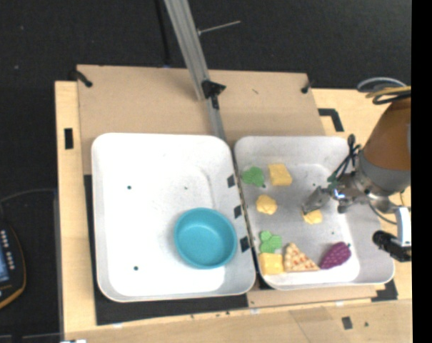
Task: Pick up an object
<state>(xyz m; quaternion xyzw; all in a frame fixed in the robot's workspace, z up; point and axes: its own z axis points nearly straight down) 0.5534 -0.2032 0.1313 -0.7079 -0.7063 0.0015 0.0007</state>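
Note:
The right bin [294,148] holds several toy foods. At its left are a green leaf [253,176], a yellow block [279,174] and a yellow lump [266,205]. Along the front lie a green piece [270,242], a yellow cube [270,264], a pizza slice [298,259] and purple grapes [335,255]. A small yellow piece [313,217] lies mid-bin. My gripper [320,200] reaches in from the right, low over the bin, with its tip just above and touching or nearly touching this small yellow piece.
The left bin [130,163] holds a blue bowl [201,237] near its front right corner. A grey metal pole [191,45] slants up from between the bins at the back. The arm's grey and orange body [387,156] covers the right bin's right edge.

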